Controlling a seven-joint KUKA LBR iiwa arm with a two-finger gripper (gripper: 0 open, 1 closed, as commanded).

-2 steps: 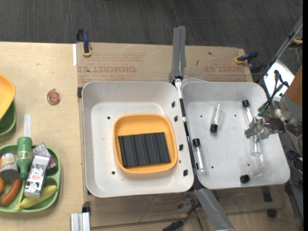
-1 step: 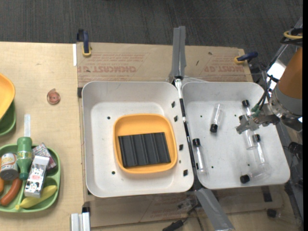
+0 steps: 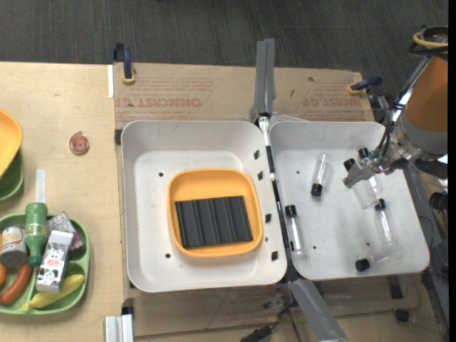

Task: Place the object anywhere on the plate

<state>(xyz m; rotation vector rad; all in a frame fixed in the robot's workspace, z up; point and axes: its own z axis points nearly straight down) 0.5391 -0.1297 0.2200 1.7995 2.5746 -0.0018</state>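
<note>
An orange square plate (image 3: 212, 178) lies in the middle of the left bin (image 3: 142, 191). A dark grey ribbed rectangular block (image 3: 214, 219) rests flat on the plate. My gripper (image 3: 362, 168) hangs over the upper right part of the right bin (image 3: 335, 137), far from the plate. A clear plastic piece (image 3: 368, 191) sits just below it; I cannot see whether the gripper touches it.
Several clear tubes with black caps lie in the right bin: one near the top middle (image 3: 318, 174), one along the left wall (image 3: 293, 231), one at the right (image 3: 383, 223), one near the front (image 3: 370, 262). A green tray of toy food (image 3: 43, 262) sits far left.
</note>
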